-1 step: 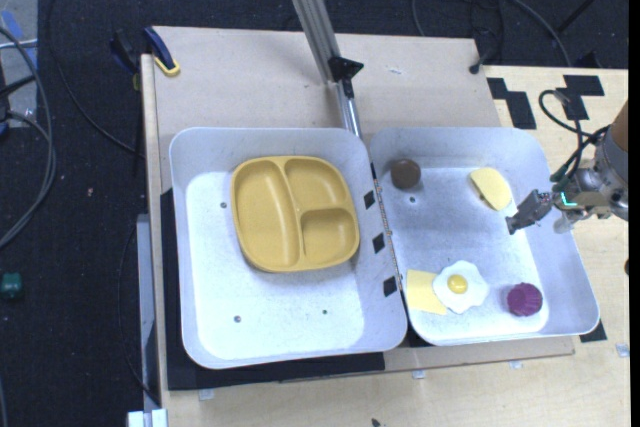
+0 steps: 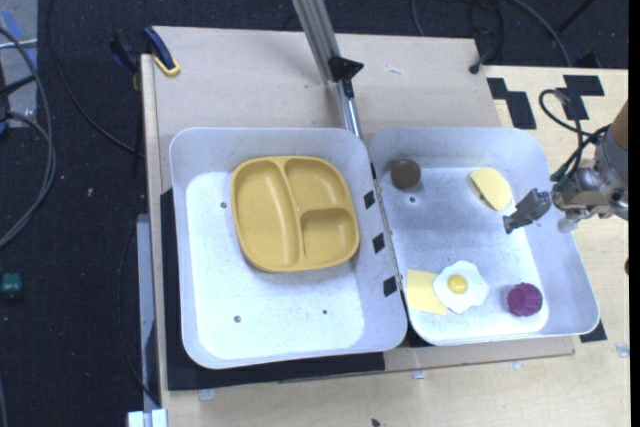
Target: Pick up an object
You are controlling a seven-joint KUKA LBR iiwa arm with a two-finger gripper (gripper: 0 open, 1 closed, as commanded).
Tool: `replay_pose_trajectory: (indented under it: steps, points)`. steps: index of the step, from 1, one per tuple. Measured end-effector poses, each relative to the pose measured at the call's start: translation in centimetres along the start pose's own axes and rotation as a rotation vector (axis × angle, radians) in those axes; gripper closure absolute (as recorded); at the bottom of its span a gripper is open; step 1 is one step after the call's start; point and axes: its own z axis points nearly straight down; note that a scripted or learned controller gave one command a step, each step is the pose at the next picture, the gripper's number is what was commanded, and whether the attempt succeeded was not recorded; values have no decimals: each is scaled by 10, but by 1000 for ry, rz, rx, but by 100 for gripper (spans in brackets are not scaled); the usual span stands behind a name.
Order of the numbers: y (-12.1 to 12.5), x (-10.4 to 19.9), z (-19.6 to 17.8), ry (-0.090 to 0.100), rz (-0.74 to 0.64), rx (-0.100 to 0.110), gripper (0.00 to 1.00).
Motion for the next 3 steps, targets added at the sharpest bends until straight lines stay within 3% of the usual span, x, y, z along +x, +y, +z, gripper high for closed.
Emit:
replay_pose_trajectory:
  steps: [3]
  points:
    - [4,5,140,-1,4,-4,0]
